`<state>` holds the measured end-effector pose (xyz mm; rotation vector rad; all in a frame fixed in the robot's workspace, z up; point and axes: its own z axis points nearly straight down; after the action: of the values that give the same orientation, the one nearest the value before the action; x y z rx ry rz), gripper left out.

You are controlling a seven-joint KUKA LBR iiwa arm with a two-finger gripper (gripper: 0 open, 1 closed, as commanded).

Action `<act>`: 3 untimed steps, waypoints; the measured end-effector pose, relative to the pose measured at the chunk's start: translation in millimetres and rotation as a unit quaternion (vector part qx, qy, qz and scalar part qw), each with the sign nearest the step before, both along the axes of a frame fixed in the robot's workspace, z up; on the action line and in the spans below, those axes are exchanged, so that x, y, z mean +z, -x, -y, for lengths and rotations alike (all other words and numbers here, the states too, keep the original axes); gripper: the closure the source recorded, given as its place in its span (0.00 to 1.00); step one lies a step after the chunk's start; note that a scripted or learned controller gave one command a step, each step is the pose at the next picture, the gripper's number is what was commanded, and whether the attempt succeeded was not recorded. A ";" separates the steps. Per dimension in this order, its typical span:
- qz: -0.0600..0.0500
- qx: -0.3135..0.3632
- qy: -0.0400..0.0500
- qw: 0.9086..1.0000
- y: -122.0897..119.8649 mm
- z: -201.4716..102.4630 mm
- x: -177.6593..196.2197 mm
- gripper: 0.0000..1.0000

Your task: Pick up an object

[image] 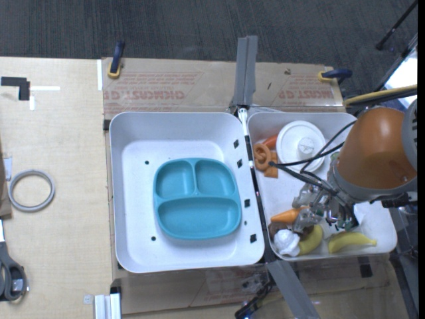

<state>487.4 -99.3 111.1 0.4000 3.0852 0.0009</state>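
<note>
Two white bins sit side by side on the table. We note the left bin holds a teal divided plate, three compartments, lying flat near the bin's centre.

The right bin carries the loose objects. At its 12 o'clock, a round white lid-like dish. At 10 o'clock, just beside the dividing wall, an orange pretzel-shaped toy. Toward 7 o'clock, a carrot-like orange piece; below it a small white crumpled object. Touching that on its 3 o'clock side, a yellow-green banana. A second yellow banana lies at the bin's 5 o'clock, near the front wall, apart from the first.

The arm enters from 3 o'clock, its orange band covering much of the bin's right half, black cables trailing across to 10 o'clock. The claw is low in the bin, between the carrot-like piece and the second banana, just above the first banana. Its metal parts are a clutter from this angle; we cannot tell whether it is open or closed, nor whether anything sits in it.

Off the bins, at 9 o'clock on the table: a grey tape ring, and scissors toward 8 o'clock
</note>
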 end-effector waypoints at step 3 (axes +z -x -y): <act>-0.014 0.025 -0.002 1.000 3.3 120.4 -17.0 0.00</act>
<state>484.0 -219.7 94.0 0.3258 3.1224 0.0040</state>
